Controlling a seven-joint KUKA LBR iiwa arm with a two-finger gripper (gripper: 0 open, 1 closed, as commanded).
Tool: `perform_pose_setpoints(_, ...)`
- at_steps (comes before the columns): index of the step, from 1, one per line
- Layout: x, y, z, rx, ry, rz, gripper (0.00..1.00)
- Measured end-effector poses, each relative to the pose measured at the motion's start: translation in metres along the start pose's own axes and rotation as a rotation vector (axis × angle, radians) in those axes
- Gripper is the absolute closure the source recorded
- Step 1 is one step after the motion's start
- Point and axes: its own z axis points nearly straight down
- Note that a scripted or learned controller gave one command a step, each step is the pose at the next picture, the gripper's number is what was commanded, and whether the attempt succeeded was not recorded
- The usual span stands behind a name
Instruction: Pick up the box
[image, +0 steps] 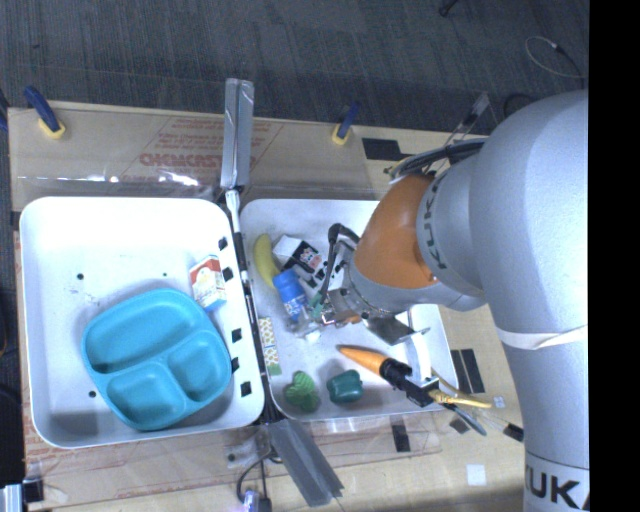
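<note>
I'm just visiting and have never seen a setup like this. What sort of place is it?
Most likely a robotics lab test bench. A grey robot arm with an orange band reaches over two white bins, which hold small toy-like items: a blue divided tray, a banana and a carrot.

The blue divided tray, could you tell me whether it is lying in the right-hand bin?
No, the blue divided tray lies in the left bin, beside a small red and white box.
</note>
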Motion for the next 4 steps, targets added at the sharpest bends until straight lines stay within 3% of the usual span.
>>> perform_pose_setpoints(1,-0.006,0.010,-0.001,-0.003,-0.002,-0.251,1.00)
perform_pose_setpoints(2,-0.005,0.026,-0.001,-0.003,-0.001,-0.057,1.00)
perform_pose_setpoints(3,-0.007,0.055,-0.002,-0.003,-0.002,-0.205,1.00)
perform_pose_setpoints(4,0.064,0.092,-0.101,-0.001,-0.001,0.133,1.00)
